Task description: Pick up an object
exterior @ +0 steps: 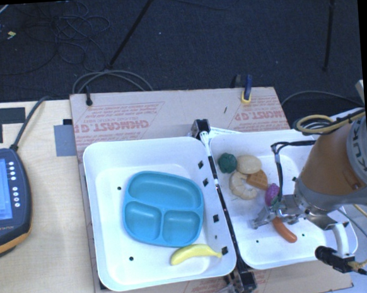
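Two glossy white bins [104, 180]; divided blue tray [163, 207], curved yellow banana [193, 254].

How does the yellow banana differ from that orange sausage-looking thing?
The banana is yellow, curved and longer; the sausage is orange-red, straight and stubbier. The banana lies in the left bin beside the blue tray; the sausage lies in the right bin by the gripper. Both look like toy food.

A handheld control pendant [3, 198] is lying on the table's [54, 266] left side, while black cables [67, 32] are trailing across the dark floor [225, 38].
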Tool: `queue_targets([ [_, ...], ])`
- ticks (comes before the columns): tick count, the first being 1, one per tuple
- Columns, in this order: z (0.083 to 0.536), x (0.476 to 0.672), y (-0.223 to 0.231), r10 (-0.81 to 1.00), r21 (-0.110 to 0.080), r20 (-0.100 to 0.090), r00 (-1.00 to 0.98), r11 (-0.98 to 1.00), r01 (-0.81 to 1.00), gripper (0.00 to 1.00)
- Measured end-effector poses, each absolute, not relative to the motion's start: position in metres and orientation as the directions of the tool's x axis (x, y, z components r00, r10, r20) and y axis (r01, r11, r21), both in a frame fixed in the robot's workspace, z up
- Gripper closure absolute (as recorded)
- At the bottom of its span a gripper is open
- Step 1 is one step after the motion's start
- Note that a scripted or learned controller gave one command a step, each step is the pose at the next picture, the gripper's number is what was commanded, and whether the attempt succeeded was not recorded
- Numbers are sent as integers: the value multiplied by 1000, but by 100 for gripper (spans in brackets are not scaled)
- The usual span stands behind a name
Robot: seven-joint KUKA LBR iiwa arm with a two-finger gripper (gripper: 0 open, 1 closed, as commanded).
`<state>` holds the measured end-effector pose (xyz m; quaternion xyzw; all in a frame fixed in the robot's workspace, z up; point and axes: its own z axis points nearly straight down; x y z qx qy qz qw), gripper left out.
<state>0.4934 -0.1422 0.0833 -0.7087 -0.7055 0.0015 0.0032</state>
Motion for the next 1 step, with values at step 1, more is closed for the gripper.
queue_targets([
  [1,96,495,-143,1000,-6,2,8,-8,1000,100],
])
